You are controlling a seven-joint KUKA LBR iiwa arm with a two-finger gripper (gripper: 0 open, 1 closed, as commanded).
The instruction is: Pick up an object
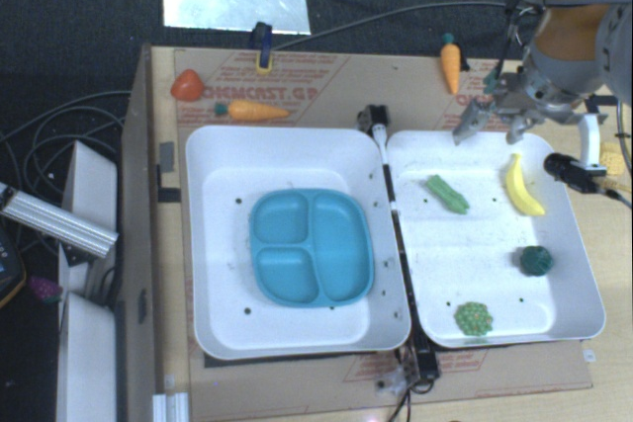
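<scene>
Camera view: curved yellow banana [522, 186] lying in right bin [584, 296]

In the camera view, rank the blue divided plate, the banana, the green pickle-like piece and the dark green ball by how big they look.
1. blue divided plate, by far the largest.
2. banana.
3. green pickle-like piece, a little shorter than the banana.
4. dark green ball, smallest, though close to the pickle piece in area.

Four toys lie well apart in the right bin [584, 296]. A yellow banana [521, 187] lies lengthwise near the far right wall, and a green pickle-like piece [448, 194] lies slantwise to its left. A dark teal lump [536, 260] sits nearer, and a bumpy green cluster [474, 318] lies near the front wall.
</scene>
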